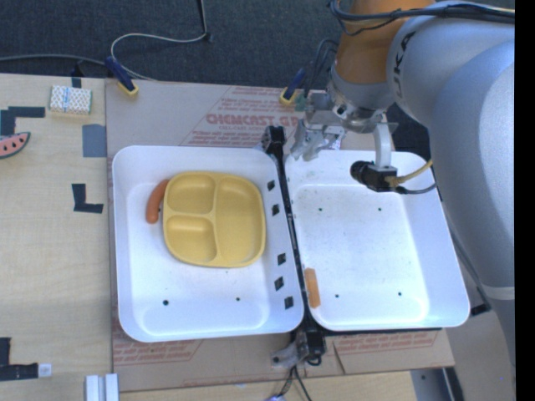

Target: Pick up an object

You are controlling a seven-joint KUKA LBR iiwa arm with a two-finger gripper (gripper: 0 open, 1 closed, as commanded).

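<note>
A yellow divided plate (214, 219) lies in the left bin (134, 307). An orange sausage-shaped piece (155, 202) rests against the plate's left edge. A second small orange piece (312, 287) lies at the left wall of the right bin (435, 299), near its front. My gripper (313, 144) hangs over the back left corner of the right bin, close to the divider between the bins. Its metal fingers point down with nothing seen between them.
The grey arm with its orange band (380, 15) fills the upper right, above the right bin. A blue clip (119, 74) and cable lie behind the left bin. A small sponge-like block (70, 99) and a watermelon-slice toy (12, 144) sit on the wood at far left.
</note>
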